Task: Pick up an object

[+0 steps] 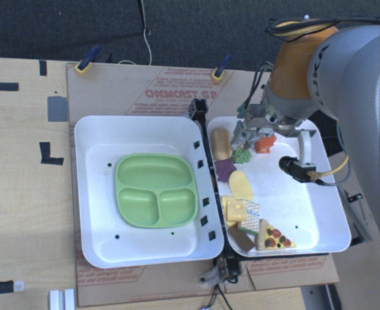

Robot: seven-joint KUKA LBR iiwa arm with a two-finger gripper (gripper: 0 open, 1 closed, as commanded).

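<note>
The scene is lit evenly and fairly brightly from above. The two white bins [86, 173] are rendered near overexposure, with little surface detail kept. Soft, short shadows are cast under the green divided plate [156, 189] toward 6 o'clock. The dark backdrop at 12 o'clock is left dim. Slight softness is seen throughout, and the arm [344, 76] at 2 o'clock is mildly blurred.

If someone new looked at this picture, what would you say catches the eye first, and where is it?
The big grey arm with its orange band stands out at the upper right, its gripper low over the top of the right bin. Next comes the bright green divided plate, alone in the middle of the left bin. Then the toy food along the right bin's left side, with a pizza slice nearest the front.
</note>
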